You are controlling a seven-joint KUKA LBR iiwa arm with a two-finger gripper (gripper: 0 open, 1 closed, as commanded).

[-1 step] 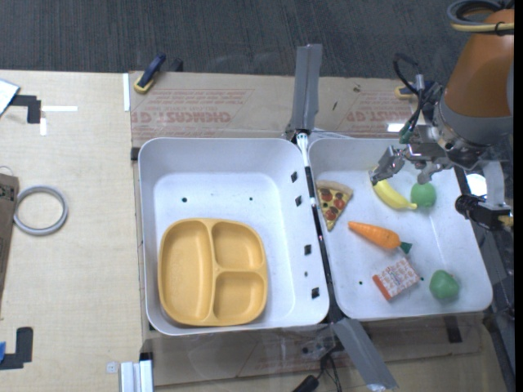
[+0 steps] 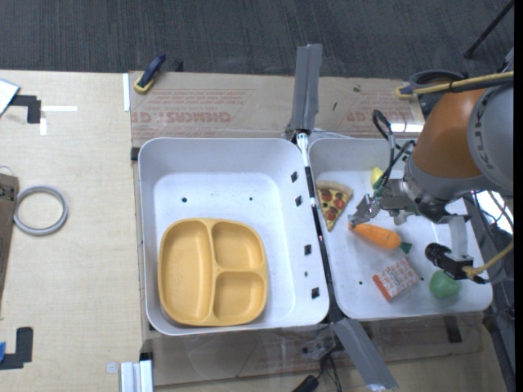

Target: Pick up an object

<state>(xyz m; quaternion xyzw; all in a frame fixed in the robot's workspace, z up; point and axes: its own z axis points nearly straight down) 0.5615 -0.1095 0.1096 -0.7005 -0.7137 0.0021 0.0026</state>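
Down in the right-hand shallow white plastic bin (image 2: 359, 305), the claw (image 2: 364, 211) hovers low; how far open, I cannot tell. The likely target, an orange toy carrot (image 2: 377, 235), lies just below-right of it, unheld; a pizza slice toy (image 2: 332, 202) sits to its left.

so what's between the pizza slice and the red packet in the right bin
In the camera view, the toy carrot lies between the pizza slice and the red packet, beside the gripper.

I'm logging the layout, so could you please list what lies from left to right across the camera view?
Tape roll → yellow divided plate → pizza slice → gripper → carrot → red-and-white packet → green ball.
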